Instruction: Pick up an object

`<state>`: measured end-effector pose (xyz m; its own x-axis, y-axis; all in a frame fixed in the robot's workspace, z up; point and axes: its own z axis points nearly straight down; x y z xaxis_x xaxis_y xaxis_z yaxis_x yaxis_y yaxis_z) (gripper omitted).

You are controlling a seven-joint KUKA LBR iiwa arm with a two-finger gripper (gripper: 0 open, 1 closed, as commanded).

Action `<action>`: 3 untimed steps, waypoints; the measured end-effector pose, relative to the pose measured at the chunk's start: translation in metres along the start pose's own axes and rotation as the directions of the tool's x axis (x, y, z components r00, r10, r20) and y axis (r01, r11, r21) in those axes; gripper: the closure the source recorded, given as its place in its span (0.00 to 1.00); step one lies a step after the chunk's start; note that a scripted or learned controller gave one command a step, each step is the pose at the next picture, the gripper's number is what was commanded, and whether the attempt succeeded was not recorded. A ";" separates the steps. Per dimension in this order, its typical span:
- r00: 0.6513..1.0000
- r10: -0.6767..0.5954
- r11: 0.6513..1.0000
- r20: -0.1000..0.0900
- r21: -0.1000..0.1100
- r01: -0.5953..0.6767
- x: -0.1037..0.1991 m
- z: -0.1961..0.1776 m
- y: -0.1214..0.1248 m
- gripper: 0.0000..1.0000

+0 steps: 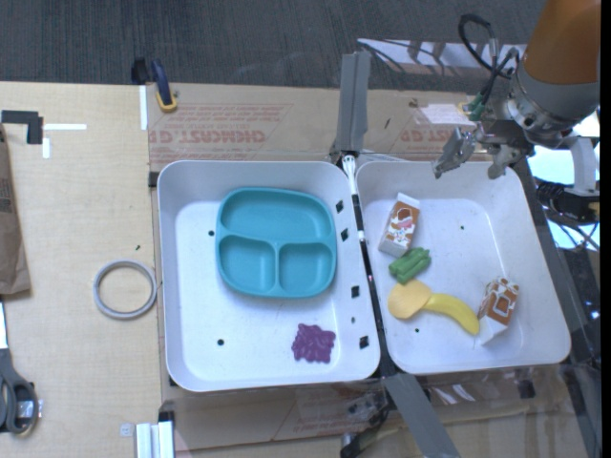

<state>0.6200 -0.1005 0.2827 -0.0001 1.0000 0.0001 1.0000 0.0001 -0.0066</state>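
Note:
My gripper point(474, 156) hangs over the far edge of the right bin point(535, 256), its two fingers spread apart with nothing between them. Below it in that bin lie a small white and red carton point(401, 224), a green piece point(410, 264), a yellow banana-shaped toy point(434, 307) and a brown and white packet point(498, 301). The left bin point(181, 284) holds a teal divided plate point(277, 242) and a purple grape cluster point(313, 343).
A grey divider point(351, 113) rises between the bins at the back. Cardboard point(243, 127) lies behind the left bin. A grey ring point(125, 288) rests on the wooden bench at left. Cables point(482, 41) trail by the arm's wrist.

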 end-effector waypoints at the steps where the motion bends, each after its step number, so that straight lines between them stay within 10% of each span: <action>1: 0.996 -0.089 0.996 0.000 -0.001 0.089 -0.007 0.136 -0.007 0.00; 3: 0.999 -0.044 0.998 -0.004 -0.034 0.044 -0.012 0.177 -0.025 0.00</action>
<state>0.5943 -0.1125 0.1060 -0.0444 0.9990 0.0043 0.9986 0.0443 0.0275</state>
